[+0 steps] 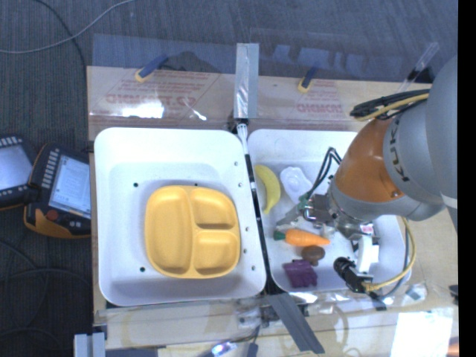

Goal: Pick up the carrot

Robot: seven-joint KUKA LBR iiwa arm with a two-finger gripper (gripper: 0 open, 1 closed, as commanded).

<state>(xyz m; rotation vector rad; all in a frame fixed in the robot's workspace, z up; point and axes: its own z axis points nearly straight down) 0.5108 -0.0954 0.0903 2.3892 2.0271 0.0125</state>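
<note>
The gripper [311, 213], whose state I cannot tell, hangs just above one carrot [306, 238] in the right bin [331, 143], with one banana [269, 187] above the carrot and one purple piece [300, 274] below it

Orange carrot [306, 238] with green tip, yellow banana [268, 187], purple grapes [300, 274], brown fruit [313, 253], yellow divided plate [193, 230], white bins [111, 169], grey arm [431, 155] with orange band [368, 171], dark grey carpet [59, 65]
</note>
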